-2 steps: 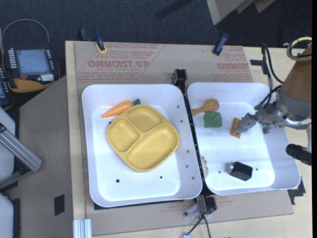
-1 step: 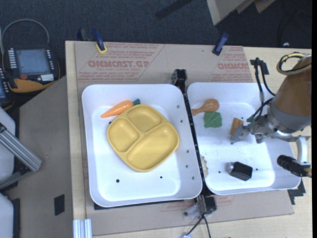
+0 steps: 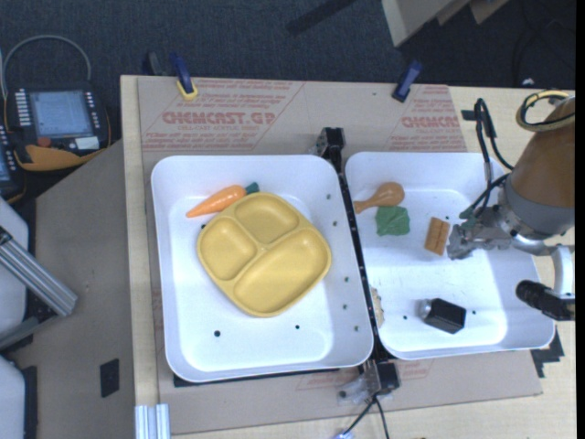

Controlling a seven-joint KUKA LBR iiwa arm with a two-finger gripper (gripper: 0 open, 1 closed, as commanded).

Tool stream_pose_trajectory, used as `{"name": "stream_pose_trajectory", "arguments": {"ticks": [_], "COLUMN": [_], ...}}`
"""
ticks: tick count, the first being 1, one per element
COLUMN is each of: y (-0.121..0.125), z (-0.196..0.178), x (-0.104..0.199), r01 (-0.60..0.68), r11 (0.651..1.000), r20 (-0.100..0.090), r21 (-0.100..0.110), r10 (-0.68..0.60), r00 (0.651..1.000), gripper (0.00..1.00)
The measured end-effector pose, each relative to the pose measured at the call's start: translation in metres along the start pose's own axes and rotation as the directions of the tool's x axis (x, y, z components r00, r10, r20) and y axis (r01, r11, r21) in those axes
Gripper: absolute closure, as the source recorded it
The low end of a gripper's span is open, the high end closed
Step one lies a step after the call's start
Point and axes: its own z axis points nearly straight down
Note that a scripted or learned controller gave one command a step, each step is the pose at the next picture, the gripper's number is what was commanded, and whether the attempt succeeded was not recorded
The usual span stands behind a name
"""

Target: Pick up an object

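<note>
My gripper point(image 3: 460, 245) hangs near the right bin's point(image 3: 475, 341) right edge, just beside the brown block point(image 3: 437, 236) — how it stands, I cannot tell. The block looks light, stiff — best taken across its narrow sides.

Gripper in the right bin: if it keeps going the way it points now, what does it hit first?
Most likely the small orange-brown block. The gripper points toward the view's left, with the block right beside its tip. Beyond that lies the green piece. Height is unclear from this slanted view, so it could pass over the block.
</note>
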Motion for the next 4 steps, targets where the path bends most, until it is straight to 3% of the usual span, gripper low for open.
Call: {"name": "stream_pose_trajectory", "arguments": {"ticks": [2,4], "y": [0.006,0.009], "z": [-0.118,-0.119], "x": [-0.002,0.105], "r01": [0.002,0.008], "r11": [1.0,1.0], "r20": [0.003,-0.003], "r21": [-0.007,0.003], "r10": [-0.002,-0.008], "r00": [1.0,1.0], "gripper": [1.0,1.0]}}
